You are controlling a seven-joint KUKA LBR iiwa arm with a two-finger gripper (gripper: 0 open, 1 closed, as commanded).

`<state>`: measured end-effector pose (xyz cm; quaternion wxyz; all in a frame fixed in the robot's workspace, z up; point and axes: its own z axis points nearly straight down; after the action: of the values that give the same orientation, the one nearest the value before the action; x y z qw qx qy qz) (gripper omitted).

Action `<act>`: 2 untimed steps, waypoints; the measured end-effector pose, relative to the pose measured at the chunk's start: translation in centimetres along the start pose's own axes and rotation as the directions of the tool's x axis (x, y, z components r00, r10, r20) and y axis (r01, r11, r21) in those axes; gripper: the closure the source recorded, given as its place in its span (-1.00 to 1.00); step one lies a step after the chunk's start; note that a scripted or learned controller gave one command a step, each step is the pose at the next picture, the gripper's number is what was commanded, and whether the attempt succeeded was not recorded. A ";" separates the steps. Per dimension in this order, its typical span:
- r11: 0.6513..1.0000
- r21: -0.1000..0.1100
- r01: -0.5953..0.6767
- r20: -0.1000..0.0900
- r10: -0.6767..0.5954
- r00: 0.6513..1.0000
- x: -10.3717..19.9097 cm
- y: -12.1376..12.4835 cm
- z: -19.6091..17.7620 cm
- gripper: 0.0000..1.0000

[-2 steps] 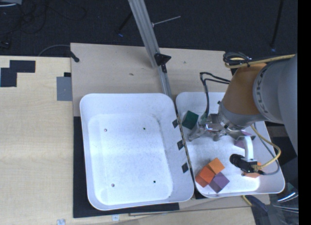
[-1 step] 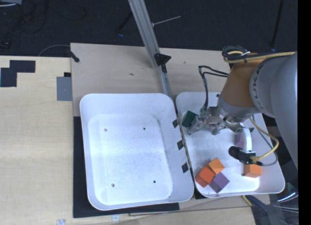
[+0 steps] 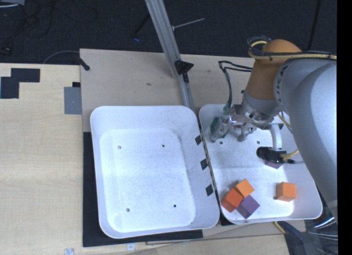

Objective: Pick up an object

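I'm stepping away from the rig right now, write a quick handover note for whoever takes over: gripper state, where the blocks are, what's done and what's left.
Gripper: low over the far left part of the right bin, by the divider; whether it is open or shut cannot be told, and nothing is visibly held.
Blocks: all in the near part of the right bin. An orange block, a red-orange block and a purple block sit clustered together; another orange block lies apart to their right.
Left bin: no blocks in it.
Done: no pick confirmed.
Left: grasp one block and lift it.
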<state>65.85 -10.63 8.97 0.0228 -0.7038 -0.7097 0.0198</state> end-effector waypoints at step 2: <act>0.998 -0.057 -0.004 0.004 0.004 1.000 0.9 0.9 -0.1 -1.00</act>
<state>66.79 -9.76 9.05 0.0013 -0.7055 -0.7087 0.0012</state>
